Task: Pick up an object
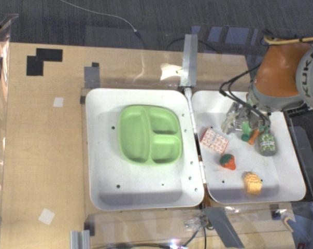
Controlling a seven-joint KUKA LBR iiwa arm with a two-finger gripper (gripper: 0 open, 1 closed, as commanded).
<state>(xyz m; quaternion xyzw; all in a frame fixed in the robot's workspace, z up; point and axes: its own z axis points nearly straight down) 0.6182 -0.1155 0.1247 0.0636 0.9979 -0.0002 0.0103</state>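
Note:
The right bin [288, 178] holds several small objects. A pink patterned packet [214, 140] lies near its left wall. In front of it sits a red strawberry toy [228, 161], and a yellow-orange corn-like toy [253, 183] lies nearer the front. A green bottle-like item [267, 143] rests toward the right, with a small orange and green piece [251, 135] beside it. My gripper [241, 122] hangs low over the back of this bin, just left of the orange and green piece. Nothing is visibly between the fingers.
The left bin [102, 191] carries a green divided plate [148, 134]. A metal divider post [189, 61] stands behind the seam between the bins. The arm's orange band [279, 71] and dark cables hang over the right bin's back right.

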